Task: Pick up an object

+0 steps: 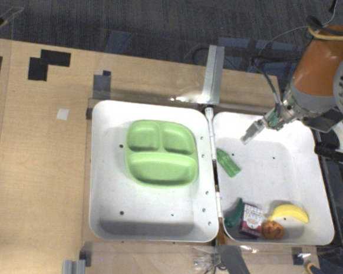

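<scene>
The right bin (pixel 293 166) holds a flat green packet (pixel 229 165) near its left wall. A yellow banana (pixel 289 213), a purple carton (pixel 251 220), a small brown-orange round fruit (pixel 273 230) and a dark green piece (pixel 234 213) lie along its front edge. My gripper (pixel 250 134) hangs over the bin's far left part, tilted down to the left, above and apart from the green packet. Nothing shows in its grasp.
The left bin (pixel 106 175) bears a light green divided plate (pixel 161 152). A metal post (pixel 214 78) stands behind the ridge where the two bins meet. The arm's orange band (pixel 319 62) looms over the right bin's far corner.
</scene>
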You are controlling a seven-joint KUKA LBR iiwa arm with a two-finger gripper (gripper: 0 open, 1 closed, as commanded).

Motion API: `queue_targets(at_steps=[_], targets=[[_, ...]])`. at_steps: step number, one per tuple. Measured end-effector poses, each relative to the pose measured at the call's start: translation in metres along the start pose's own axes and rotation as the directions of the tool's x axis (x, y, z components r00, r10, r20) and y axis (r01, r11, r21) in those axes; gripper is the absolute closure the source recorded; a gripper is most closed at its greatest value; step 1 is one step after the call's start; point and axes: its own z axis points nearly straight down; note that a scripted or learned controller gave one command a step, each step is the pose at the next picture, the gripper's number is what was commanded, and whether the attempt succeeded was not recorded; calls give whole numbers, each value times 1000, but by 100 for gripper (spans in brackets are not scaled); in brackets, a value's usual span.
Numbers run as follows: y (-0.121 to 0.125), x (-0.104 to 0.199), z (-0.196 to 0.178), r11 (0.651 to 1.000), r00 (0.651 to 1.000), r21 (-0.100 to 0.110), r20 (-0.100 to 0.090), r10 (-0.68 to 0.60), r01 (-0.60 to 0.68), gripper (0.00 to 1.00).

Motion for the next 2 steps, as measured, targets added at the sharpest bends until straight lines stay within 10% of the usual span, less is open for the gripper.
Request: queue_targets(at_steps=[1,2], targets=[[-31,30,64,979,979,4,-3,203,-203,0],[7,50,7,969,969,2,-1,249,-249,0]])
